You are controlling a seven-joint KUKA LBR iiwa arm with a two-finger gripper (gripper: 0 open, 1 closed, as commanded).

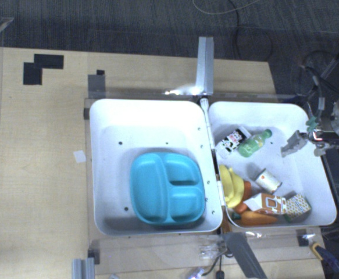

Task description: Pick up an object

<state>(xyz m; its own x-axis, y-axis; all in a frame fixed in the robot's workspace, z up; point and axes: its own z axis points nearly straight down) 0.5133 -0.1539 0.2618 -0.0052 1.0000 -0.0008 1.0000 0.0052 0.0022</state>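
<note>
on pale wooden bench (35, 173) by dark carpet (99, 10), two white bins (108, 127); pincer (304, 141) state unclear

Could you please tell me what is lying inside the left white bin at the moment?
A blue divided tray lies flat in the left bin, toward its near side. Whatever might sit beneath the tray is covered.
</note>
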